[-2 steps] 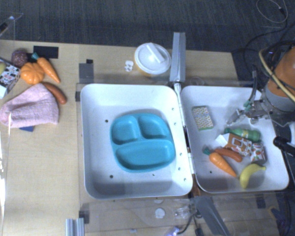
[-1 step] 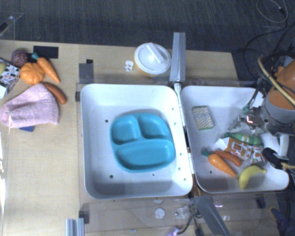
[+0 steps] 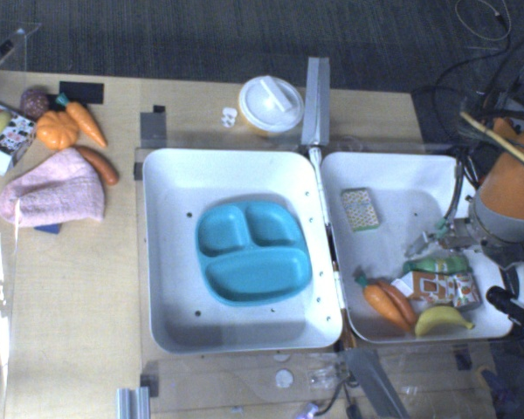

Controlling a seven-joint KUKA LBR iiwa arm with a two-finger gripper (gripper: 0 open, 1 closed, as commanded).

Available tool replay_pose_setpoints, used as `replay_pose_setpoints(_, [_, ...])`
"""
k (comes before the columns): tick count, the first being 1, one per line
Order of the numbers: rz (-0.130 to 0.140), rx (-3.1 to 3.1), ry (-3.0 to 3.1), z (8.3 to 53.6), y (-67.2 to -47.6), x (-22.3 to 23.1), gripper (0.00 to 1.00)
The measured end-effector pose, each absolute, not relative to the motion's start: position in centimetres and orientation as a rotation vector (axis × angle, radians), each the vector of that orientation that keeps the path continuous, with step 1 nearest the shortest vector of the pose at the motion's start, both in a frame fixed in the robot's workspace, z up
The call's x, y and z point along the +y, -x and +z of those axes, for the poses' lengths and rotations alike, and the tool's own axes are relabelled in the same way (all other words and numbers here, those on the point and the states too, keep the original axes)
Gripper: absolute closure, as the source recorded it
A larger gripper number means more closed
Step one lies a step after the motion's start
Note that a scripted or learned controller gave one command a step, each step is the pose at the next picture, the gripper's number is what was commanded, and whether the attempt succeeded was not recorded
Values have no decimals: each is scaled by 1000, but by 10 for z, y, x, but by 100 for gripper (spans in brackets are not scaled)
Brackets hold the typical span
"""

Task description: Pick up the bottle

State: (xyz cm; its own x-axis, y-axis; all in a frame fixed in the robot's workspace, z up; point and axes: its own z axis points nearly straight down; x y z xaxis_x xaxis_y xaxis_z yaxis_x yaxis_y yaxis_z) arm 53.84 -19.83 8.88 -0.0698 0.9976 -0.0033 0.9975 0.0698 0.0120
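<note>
A green bottle (image 3: 438, 265) lies on its side in the right bin (image 3: 393, 177), near that bin's right wall. It rests against a printed orange and white carton (image 3: 445, 290). My gripper (image 3: 443, 233) hangs just above the bottle's far side, at the end of the grey arm with the orange band (image 3: 509, 184) coming in from the right. Nothing can be seen held in it.
Also in the right bin are a carrot (image 3: 386, 303), a banana (image 3: 442, 320) and a small patterned pad (image 3: 360, 209). The left bin (image 3: 170, 234) holds a blue divided plate (image 3: 253, 251). A white lidded bowl (image 3: 270, 103) stands behind the bins; toy vegetables and a pink cloth (image 3: 52, 192) lie far left.
</note>
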Motion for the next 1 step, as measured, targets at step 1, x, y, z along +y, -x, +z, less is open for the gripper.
replay_pose_setpoints(1, [16, 2285, -2127, 102, -541, -199, 100])
